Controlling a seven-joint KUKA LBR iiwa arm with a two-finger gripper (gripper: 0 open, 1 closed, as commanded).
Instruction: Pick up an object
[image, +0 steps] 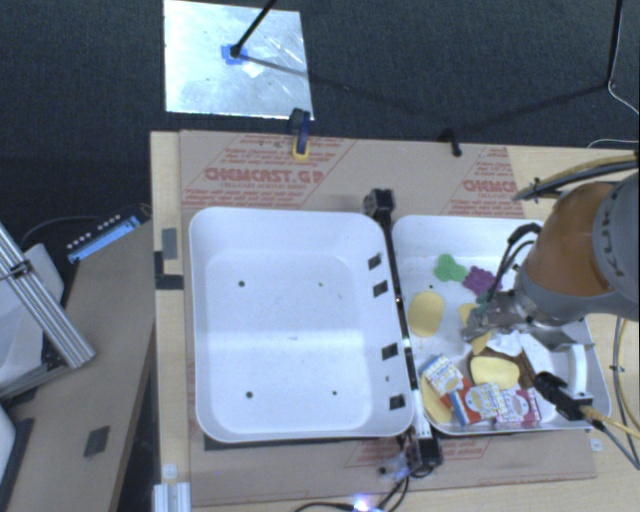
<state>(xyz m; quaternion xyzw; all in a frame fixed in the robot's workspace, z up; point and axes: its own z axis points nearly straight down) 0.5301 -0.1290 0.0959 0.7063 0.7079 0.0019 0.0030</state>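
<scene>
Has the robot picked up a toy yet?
Not that the view shows. The gripper is down in the right bin, among the toys near the purple piece and the yellow piece. Nothing looks lifted. Grabbing one and raising it is left.

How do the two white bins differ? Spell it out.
The left bin shows a bare white floor marked by a few small dark dots; the right bin holds a clutter of small things, among them a green piece, a purple piece and a yellow piece. The arm reaches over the right bin, not the left bin. Both are shallow, white and round-cornered.
</scene>
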